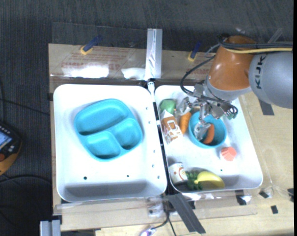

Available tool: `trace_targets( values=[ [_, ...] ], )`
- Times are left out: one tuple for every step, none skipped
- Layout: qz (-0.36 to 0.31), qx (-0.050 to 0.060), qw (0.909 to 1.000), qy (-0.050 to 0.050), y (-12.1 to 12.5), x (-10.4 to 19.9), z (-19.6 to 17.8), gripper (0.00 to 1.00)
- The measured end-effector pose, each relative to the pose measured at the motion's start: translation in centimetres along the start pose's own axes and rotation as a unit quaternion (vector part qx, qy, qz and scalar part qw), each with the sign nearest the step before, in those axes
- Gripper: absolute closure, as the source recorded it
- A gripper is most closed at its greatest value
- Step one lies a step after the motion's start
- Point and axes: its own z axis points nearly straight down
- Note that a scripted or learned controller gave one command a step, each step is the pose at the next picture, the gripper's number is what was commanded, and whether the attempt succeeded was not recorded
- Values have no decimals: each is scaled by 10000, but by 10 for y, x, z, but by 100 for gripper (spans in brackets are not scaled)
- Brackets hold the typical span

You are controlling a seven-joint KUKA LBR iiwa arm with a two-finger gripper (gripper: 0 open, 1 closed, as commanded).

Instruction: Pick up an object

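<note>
The landmark here is the small blue bowl [209, 133] sitting in the right white bin [246, 168]. The gripper [203, 127] hangs straight down over the bowl's left half, its metal fingers pointing into the bowl. From where I stand the fingers look close together, but whether they are actually closed or have anything between them I cannot tell.

Inside the bowl, just right of the gripper, lies an orange-red sausage-shaped piece [210, 133], its long axis running from the bowl's upper right down toward its lower left. Against the bowl's left rim outside leans a carrot [185, 122], long axis nearly up-and-down in the view, tilted slightly, green top end toward the far side. Further left of the bowl is a green vegetable [167, 105], and below that a small white-and-orange carton [170, 128] lying beside the bin's dividing wall.

To the lower right of the bowl, apart from it, rests a small pink-red piece [228, 153]. Well below the bowl, near the front wall, a yellow banana [208, 180] lies with its long axis left to right, and a small white-and-red can [176, 171] sits just left of it.

Far left of the bowl, the left white bin [65, 176] holds a blue divided tray [108, 128].
</note>
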Motion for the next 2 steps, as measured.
trace_targets(
  values=[
    [15,22,10000,-39,-2,-2,-12,100],
    [-127,-16,9999,35,66,-30,-66,100]
  ],
)
